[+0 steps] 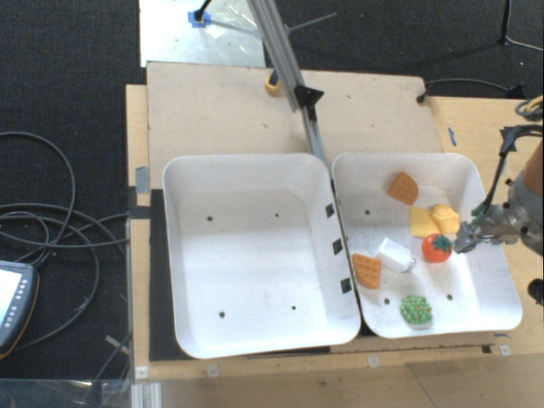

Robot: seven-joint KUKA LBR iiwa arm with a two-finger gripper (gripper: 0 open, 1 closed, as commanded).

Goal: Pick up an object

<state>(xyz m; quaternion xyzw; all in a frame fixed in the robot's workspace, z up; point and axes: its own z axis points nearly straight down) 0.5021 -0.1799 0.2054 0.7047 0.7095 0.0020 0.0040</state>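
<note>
The right bin (489, 308) holds several small toy foods. A red tomato (436, 247) lies near its middle right, with a yellow cheese wedge (423, 222) and a yellow lump (445, 218) just above it. An orange cookie-like piece (404, 188) lies further back. A white block (394, 254) and an orange waffle (367, 270) sit toward the bin's left side, and a green broccoli (416, 310) lies near the front. My gripper (467, 241) reaches in from the right edge, low over the bin, just right of the tomato.
The left bin (183, 228) stands beside the right one, with a black-clipped divider rim (337, 245) between them. A slanted metal pole (280, 45) crosses the back of the bench. Cables and a tablet lie on the floor at left.
</note>
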